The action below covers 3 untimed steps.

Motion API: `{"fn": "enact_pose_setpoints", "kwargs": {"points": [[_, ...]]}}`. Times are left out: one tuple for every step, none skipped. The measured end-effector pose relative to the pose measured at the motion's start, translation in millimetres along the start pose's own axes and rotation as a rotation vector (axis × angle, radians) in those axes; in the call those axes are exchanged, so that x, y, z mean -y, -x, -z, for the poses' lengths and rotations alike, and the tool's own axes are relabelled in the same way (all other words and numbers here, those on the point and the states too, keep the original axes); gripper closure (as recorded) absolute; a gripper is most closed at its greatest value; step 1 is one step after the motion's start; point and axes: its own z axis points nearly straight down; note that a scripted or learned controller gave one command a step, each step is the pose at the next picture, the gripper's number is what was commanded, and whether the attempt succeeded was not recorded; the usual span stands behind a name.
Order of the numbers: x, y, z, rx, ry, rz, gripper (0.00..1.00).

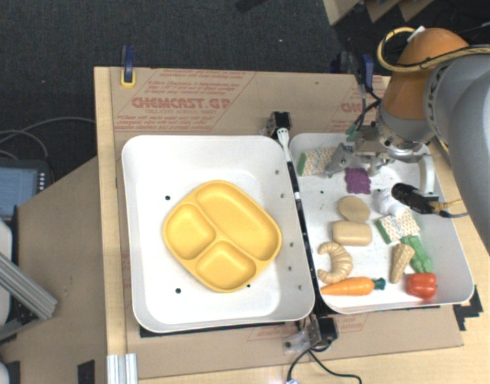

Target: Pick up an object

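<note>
Gripper (359, 160) of mine hangs over the far edge of the right bin (461, 274), directly above the purple object (358, 181); whether it touches, I cannot tell. Toward the near edge lie croissant (335, 261), carrot (351, 286) and tomato (421, 285). Left bin (141, 214) carries a yellow divided plate (221, 235).

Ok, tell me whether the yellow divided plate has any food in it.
Empty. The yellow divided plate in the left bin shows three bare compartments; the toy foods, such as the carrot, lie in the right bin.
</note>
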Motion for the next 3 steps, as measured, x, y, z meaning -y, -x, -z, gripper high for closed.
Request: {"fn": "enact_pose_setpoints", "kwargs": {"points": [[34.7,10.2,-0.7,-0.007,0.010,-0.008,0.00],[-0.5,15.0,-0.7,-0.007,0.001,-0.001,0.00],[35.4,38.0,-0.7,-0.006,0.011,-0.009,0.00]]}}
